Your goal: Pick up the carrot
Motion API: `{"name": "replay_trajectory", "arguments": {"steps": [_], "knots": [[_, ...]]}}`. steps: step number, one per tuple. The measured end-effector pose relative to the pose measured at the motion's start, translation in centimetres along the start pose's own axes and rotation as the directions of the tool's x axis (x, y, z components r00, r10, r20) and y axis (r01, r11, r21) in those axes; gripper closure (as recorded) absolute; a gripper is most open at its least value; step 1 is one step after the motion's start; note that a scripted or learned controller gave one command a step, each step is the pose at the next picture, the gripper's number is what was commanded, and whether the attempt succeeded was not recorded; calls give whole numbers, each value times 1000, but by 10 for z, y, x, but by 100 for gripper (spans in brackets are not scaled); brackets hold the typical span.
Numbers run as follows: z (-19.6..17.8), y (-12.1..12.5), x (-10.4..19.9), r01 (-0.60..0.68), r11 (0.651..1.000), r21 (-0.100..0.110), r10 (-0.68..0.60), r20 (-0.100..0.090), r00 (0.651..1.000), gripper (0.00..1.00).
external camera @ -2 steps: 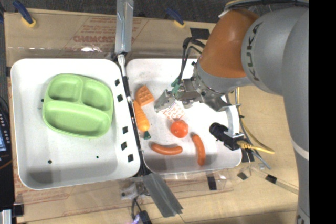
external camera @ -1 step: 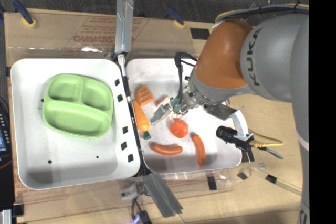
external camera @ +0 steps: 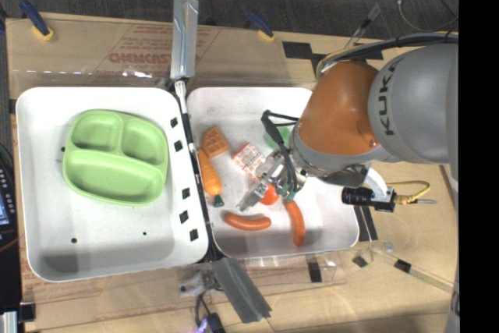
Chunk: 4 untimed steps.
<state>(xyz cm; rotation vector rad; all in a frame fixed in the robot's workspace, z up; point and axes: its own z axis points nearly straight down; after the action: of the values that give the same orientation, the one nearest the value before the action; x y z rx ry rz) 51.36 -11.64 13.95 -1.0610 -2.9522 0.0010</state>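
Note:
The carrot (external camera: 210, 176) is orange with a small green stub at its near end. It lies along the left wall of the right bin (external camera: 234, 101), just below a brown waffle-like piece (external camera: 215, 142). My gripper (external camera: 269, 189) hangs over the middle of that bin, to the right of the carrot and apart from it. Its fingers (external camera: 251, 197) stand open, and a small red item (external camera: 270, 197) shows low between them. I cannot tell whether they touch it. The arm's orange wrist (external camera: 339, 117) hides the bin's right part.
A sausage (external camera: 248, 221) and a red-orange pepper (external camera: 296, 221) lie near the right bin's front wall. A pink and white packet (external camera: 248, 157) sits mid-bin. The left bin (external camera: 35, 191) holds a green divided plate (external camera: 117, 156). A black-marked divider (external camera: 187, 168) separates the bins.

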Motion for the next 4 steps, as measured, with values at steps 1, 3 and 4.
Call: {"name": "replay_trajectory", "arguments": {"steps": [1, 3, 4], "knots": [[-101, -73, -60, -242, 970, -3, 242, 6, 970, 0], [-30, -41, -22, -196, 981, -1, 196, 2, 981, 0], [32, -36, 1, -283, 959, -1, 283, 0, 959, 0]]}}
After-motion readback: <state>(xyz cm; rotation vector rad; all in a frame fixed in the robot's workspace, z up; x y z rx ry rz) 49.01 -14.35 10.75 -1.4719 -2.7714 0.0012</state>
